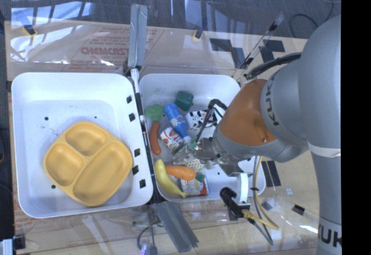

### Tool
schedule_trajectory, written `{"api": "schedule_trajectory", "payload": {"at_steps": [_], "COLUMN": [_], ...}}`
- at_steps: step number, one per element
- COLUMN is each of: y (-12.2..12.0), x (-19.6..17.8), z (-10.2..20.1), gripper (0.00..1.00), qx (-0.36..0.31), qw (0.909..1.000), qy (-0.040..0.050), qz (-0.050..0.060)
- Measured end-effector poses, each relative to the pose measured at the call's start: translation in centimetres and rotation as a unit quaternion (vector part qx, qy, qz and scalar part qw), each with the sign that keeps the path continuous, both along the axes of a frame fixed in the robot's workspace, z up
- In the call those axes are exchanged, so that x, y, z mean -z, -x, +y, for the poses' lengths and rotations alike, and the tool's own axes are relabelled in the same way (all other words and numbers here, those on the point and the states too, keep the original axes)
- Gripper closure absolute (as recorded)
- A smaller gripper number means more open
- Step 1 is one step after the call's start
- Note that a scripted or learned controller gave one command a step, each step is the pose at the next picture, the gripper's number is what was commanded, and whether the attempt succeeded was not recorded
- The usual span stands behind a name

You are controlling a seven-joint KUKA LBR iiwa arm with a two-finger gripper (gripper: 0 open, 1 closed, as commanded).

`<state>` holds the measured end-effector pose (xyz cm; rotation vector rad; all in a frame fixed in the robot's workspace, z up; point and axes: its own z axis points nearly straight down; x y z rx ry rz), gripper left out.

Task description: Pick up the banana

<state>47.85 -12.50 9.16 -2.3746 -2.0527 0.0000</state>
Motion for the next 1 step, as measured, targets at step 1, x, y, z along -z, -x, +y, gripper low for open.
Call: {"api": "schedule_trajectory", "payload": {"at_steps": [1], "y": [-4.79], "x": [-8.11], "z": [-1.18], "gripper": [0.0], "qx": [0.029], "qw": [0.9996], "qy": [0.0007], "qz": [0.0]}}
